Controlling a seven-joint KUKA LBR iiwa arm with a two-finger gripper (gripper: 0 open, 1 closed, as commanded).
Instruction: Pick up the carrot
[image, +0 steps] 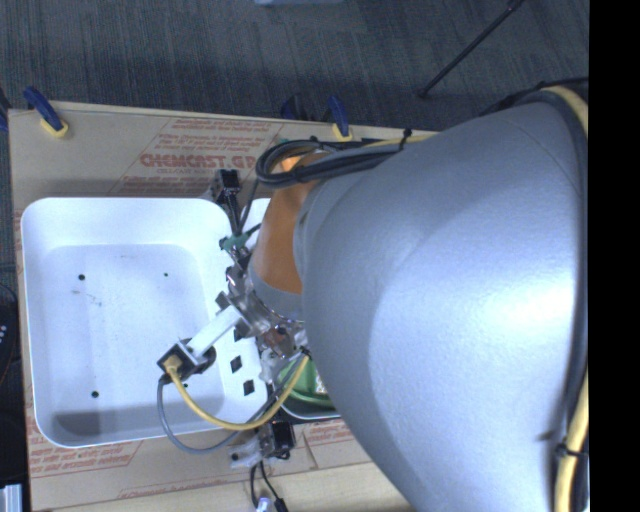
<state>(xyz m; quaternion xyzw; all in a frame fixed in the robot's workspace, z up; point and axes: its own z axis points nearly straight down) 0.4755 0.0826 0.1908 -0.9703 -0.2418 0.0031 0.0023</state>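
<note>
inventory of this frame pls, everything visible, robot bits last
shallow white plastic bin: 1, white, left half of the bench
second white bin: 1, white, right of the first, mostly under the arm
brown cardboard bench sheet with red print: 1, brown, under the bins
blue clamps: 2, blue, far edge of the bench
green thing: 1, green, second bin, too hidden to identify
grey robot arm with orange band: 1, reaching in from the right
gripper: 1, metallic, near where the bins meet

Left bin (110, 300) offers open floor; the arm (450, 300) looms over its right side
</note>
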